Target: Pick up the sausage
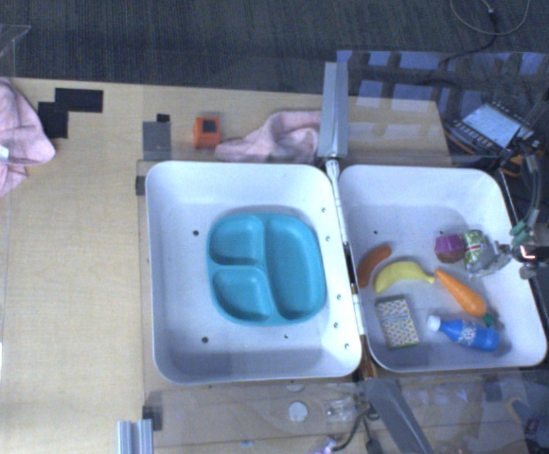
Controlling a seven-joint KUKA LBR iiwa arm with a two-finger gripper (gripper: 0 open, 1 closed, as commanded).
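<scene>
The sausage (373, 264) is a short reddish-brown piece lying near the left wall of the right bin (416, 189), just left of a yellow banana (402, 275). My gripper (513, 253) hangs at the right bin's right side, close to a shiny green and silver object (474, 250). It is well to the right of the sausage and apart from it. Nothing shows held in it.
The right bin also holds a purple piece (450, 247), an orange carrot (461, 291), a blue bottle (466, 333) and a patterned block (398, 322). A blue divided plate (267, 267) lies in the left bin (175, 253). A pink cloth (273, 139) lies behind the bins.
</scene>
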